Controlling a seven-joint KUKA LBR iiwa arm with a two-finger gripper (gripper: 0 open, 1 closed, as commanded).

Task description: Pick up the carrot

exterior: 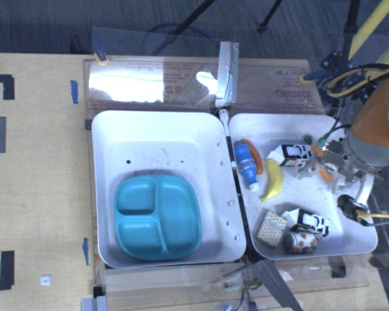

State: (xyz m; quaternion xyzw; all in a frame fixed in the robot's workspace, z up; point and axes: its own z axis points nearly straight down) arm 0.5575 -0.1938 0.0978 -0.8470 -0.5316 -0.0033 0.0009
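Camera view | carrot (322, 162) half-hidden beside hand (334, 167) | hand's state: cannot tell | arm (376, 125) cut off right

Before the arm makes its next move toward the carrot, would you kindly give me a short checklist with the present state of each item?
1. Target located: small orange carrot with green top lies in the right white bin, near its far right side. Ok.
2. Gripper position: the gripper is down at the carrot. Ok.
3. Carrot between the fingers: too small and cluttered to judge. Cannot tell.
4. Neighbours: a black-and-white cow toy lies right beside the gripper and may get nudged. Not ok.
5. Yellow banana and blue plastic bottle lie apart, left of the carrot. Ok.
6. Blue divided plate sits in the left white bin, out of the way. Ok.
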